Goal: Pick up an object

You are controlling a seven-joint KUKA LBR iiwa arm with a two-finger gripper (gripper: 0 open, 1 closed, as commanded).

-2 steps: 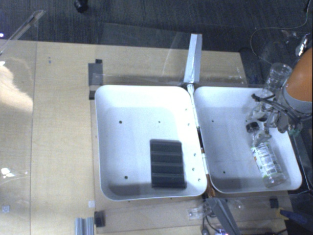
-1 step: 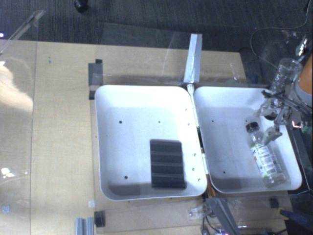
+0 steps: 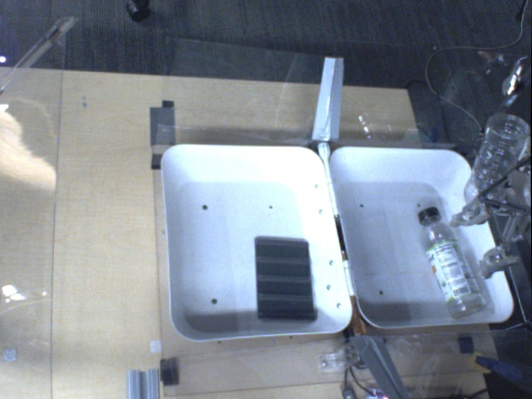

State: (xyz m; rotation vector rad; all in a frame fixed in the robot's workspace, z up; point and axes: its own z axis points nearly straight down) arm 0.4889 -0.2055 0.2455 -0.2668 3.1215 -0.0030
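As we look down at a slant, the light wooden bench top [image 3: 91, 248] takes up most of what we see, with dark carpet [image 3: 249, 7] beyond its far edge. Two shallow white plastic bins sit side by side on it, their inner rims touching or almost touching.

The left white bin [image 3: 187, 223] is slightly the bigger in our view. The right white bin [image 3: 374, 173] lies next to it, towards the side the arm enters from.

At the right edge we make out the pale, partly washed-out arm [image 3: 503, 144] coming down over the right bin's outer rim. Its gripper [image 3: 485, 238] hangs low by that rim, just beside the bottle. We cannot tell whether it is open or closed, and we see nothing held in it.

A black ribbed rectangular block [image 3: 284, 278] lies flat on the left bin's floor, near the front wall and right of the middle.

A clear plastic bottle with a black cap and a pale label [image 3: 451, 264] lies on its side in the right bin. It rests against the outer wall, cap pointing to the back and base toward the front corner.

A narrow grey metal bar [image 3: 329, 98] runs back from where the bins meet.
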